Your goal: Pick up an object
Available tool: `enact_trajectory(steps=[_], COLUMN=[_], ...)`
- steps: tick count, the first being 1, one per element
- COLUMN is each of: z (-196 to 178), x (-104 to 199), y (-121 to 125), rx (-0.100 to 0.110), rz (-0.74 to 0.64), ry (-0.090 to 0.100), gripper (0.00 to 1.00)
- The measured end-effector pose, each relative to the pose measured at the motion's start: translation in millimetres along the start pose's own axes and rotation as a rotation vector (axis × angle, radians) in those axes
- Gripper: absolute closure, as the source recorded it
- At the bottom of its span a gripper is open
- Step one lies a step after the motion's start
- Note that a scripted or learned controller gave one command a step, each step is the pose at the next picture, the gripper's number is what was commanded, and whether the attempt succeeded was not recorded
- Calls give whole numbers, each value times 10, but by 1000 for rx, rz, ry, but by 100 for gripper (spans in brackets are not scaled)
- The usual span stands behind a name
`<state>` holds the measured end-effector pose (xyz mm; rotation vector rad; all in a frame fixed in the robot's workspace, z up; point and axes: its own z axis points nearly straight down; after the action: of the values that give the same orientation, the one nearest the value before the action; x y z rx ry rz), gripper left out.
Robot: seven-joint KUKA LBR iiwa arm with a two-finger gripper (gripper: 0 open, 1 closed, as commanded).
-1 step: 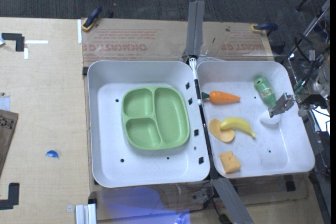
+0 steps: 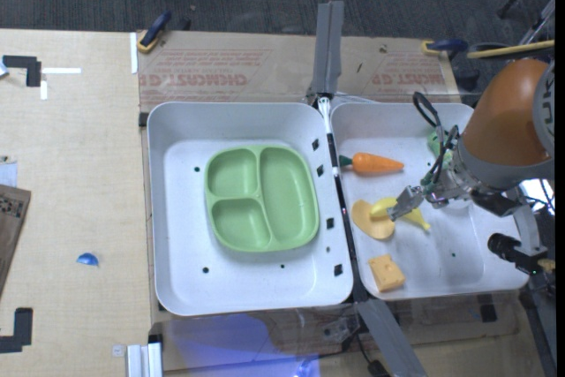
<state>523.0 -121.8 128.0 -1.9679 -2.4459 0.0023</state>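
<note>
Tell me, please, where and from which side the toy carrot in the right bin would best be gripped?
Probably across the thick orange middle of the carrot, coming straight down from above. It lies flat on the floor of the right bin, lengthwise left to right, green stem end toward the divider, so its two long sides are free. The gripper sits nearer the banana, apart from the carrot.

The scene is evenly and brightly lit from above, with only soft shadows cast inside the white bins (image 2: 168,216), a bluish glare seen at the lower edge of the tabletop (image 2: 71,190), and mild blur noticed around the gripper (image 2: 408,206).
</note>
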Motion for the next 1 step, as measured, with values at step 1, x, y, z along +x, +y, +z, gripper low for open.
enact_trajectory(steps=[1], z=[373], x=[-81], y=[15], rx=[0], rz=[97], ry=[0], gripper=[0])
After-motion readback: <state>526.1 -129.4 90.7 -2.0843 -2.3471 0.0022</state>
